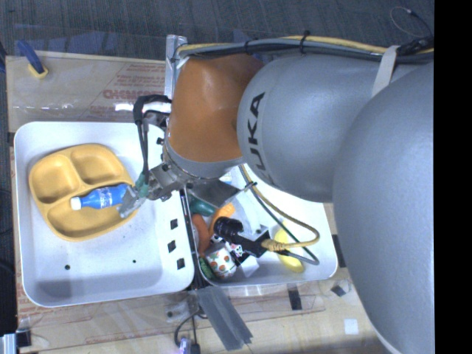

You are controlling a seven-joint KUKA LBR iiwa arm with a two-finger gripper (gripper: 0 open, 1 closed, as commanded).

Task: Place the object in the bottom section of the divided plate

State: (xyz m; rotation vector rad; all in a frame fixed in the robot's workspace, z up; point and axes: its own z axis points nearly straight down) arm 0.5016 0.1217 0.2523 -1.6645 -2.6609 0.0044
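A yellow divided plate point(55, 172) lies at the left of the left bin point(96, 271). A small bottle point(102, 197) with a blue label and a white cap lies on its side in the plate's bottom section, cap pointing left. My gripper point(135, 195) is at the bottle's right end, over the plate's right rim, and touches or nearly touches the bottle's base. The arm's orange band and grey body loom over the divider between the bins.
The right bin point(324, 268) holds an orange piece point(225, 212), a green item point(199, 206), a yellow item point(292, 261) and a round white, red and green object point(220, 262). The arm hides much of this bin.
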